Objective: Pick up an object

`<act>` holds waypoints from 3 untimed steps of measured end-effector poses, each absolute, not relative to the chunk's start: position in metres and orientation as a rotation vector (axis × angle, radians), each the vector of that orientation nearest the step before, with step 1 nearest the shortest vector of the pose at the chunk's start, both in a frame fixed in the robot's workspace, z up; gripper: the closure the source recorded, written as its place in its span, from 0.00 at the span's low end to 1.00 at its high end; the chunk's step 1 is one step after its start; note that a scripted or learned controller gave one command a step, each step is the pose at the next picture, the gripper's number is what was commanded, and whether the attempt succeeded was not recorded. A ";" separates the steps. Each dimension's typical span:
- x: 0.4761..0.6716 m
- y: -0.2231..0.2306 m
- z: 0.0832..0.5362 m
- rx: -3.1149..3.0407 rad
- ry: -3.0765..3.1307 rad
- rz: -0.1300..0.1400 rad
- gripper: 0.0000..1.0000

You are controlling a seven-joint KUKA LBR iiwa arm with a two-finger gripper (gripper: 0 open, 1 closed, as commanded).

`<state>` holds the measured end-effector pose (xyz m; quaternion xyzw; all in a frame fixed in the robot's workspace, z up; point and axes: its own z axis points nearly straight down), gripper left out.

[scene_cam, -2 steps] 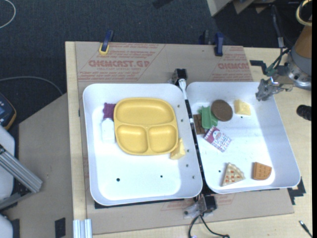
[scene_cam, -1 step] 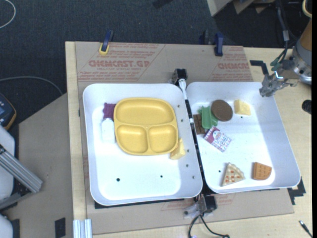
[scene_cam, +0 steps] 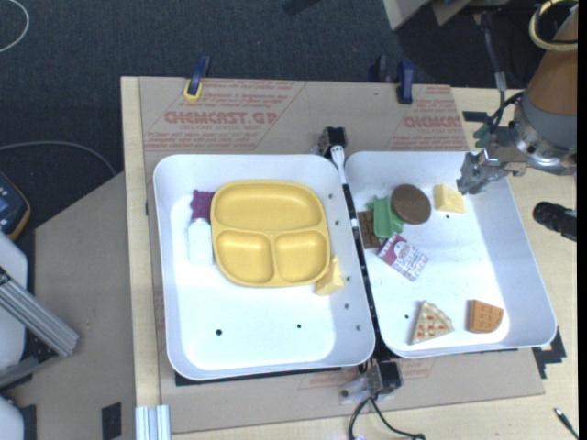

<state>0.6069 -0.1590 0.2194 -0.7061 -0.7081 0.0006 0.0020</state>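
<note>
Pizza slice (scene_cam: 430,322) and waffle (scene_cam: 483,316) nearest the lens, gripper (scene_cam: 472,177) up at the far rim of the right bin (scene_cam: 527,246).

Hovering just beside the pale yellow cheese wedge (scene_cam: 448,198), apparently clear of it, nothing visibly caught between the fingers; open or clenched, cannot tell from this angle. Likely target: that wedge, with the brown round cookie (scene_cam: 410,203) just to its left, well apart from the red-and-white packet (scene_cam: 403,256) and the green piece (scene_cam: 382,216) by the divider. Best bet: centre over the wedge, straddle its short sides, come down straight to avoid nudging it against the bin wall, close firmly, lift slowly. Over in the left bin (scene_cam: 183,337), yellow divided tray (scene_cam: 271,232), purple item (scene_cam: 202,203) and white bottle (scene_cam: 198,241), out of play.
</note>
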 end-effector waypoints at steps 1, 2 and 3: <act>0.581 -0.119 0.212 -2.215 -2.221 0.003 1.00; 0.551 -0.081 0.207 -2.214 -2.221 0.002 1.00; 0.533 -0.040 0.216 -2.214 -2.223 0.000 1.00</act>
